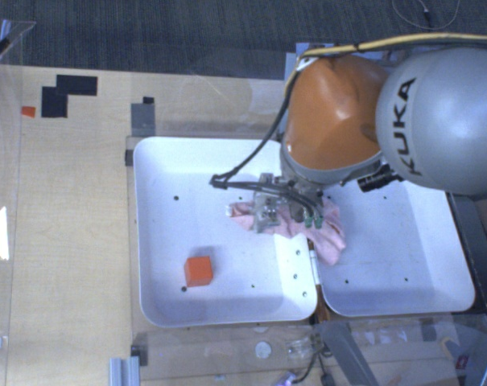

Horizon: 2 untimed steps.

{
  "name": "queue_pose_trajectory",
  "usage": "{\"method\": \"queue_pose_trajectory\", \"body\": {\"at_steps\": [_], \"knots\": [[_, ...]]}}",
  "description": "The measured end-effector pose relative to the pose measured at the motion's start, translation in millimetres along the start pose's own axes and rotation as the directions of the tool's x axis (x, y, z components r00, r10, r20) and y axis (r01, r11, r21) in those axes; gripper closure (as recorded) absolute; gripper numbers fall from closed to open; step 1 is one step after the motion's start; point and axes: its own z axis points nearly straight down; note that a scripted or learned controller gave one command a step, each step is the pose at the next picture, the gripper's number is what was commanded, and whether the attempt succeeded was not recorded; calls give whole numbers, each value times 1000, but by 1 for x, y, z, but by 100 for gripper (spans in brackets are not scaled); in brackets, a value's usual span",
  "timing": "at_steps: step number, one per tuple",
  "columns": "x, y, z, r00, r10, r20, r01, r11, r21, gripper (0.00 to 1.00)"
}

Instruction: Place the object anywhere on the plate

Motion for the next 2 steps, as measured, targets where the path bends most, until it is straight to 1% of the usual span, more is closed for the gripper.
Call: {"method": "queue_pose_trajectory", "body": {"at_steps": [1, 2], "knots": [[29, 41, -2, 1000, 0, 0, 0, 1000, 0, 100], [29, 41, -2, 1000, 1, 0, -1, 1000, 0, 0]]}}
